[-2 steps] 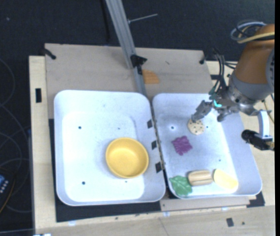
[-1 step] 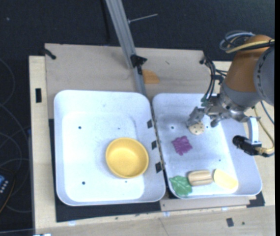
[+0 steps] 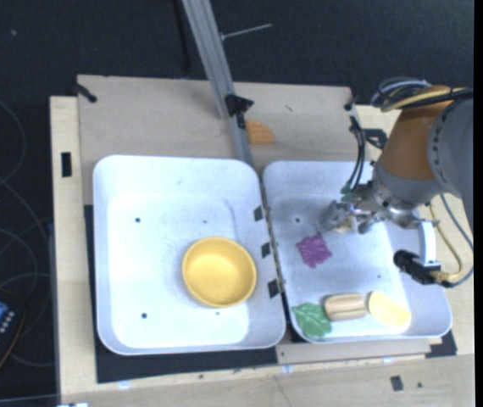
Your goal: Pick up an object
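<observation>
Nearest, at the lower right of the frame, a green piece (image 3: 310,318), a tan cylinder (image 3: 344,306) and a yellow disc (image 3: 389,309) crowd the right bin's (image 3: 288,189) front wall. Above them lies the purple object (image 3: 313,249). The tool (image 3: 341,217) hangs just beyond it, up and to the right; whether it is clenched, I cannot tell. A descent here may land beside the purple object and miss.

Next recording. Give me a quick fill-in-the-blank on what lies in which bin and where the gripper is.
1. The yellow bowl sits in the ____ bin.
2. The gripper is over the ____ bin, near the purple object.
3. Along the right bin's near edge, the tan cylinder lies between the green object and the pale ____ object.

Missing words: left; right; yellow
</observation>
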`<state>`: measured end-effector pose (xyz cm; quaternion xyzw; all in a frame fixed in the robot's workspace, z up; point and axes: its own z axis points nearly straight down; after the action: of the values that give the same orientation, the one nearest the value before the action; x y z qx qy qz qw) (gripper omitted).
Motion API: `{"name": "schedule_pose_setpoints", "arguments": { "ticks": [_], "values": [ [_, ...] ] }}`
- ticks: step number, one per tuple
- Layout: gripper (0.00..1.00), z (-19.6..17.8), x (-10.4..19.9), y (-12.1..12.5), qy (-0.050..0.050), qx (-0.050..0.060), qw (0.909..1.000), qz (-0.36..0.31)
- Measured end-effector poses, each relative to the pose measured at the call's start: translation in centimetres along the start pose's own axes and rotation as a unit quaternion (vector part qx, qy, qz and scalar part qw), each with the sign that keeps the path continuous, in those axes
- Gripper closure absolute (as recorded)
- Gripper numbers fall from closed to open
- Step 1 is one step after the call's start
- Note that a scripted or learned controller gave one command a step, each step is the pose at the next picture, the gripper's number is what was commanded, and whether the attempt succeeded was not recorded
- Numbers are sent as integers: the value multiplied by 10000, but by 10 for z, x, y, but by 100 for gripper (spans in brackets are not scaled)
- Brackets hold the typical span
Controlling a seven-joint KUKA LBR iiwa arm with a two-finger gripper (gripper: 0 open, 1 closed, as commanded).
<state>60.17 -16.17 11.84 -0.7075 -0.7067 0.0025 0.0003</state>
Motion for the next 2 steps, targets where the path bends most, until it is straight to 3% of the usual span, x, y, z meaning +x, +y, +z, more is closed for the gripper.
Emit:
{"name": "schedule_pose_setpoints", "arguments": {
  "ticks": [1,2],
  "values": [
    [0,18,-2,0,-6,-17,10000,10],
    [100,6,-2,1,1,-40,10000,23]
  ]
}}
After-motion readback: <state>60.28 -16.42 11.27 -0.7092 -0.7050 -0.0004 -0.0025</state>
